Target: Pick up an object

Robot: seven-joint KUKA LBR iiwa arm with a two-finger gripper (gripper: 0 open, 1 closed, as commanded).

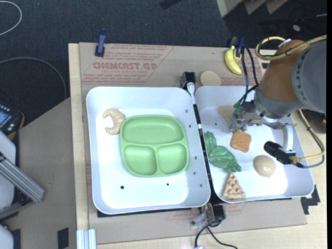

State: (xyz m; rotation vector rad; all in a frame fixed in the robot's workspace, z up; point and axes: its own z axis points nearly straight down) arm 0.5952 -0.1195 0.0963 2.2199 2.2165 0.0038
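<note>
Fingers (240, 127): state unclear, above orange piece (240, 141); bench board (124, 61) reads "CHEMCAST".

Two white bins (98, 139), one green tray (154, 144), one croissant (113, 120), one leaf (220, 153), one pizza slice (233, 187)

One fixed camera looks down aslant on both bins (98, 154).

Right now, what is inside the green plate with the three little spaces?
The green plate sits in the left bin, and all three of its spaces look bare. A croissant lies beside it, outside the plate. What lies under the plate is covered.
</note>
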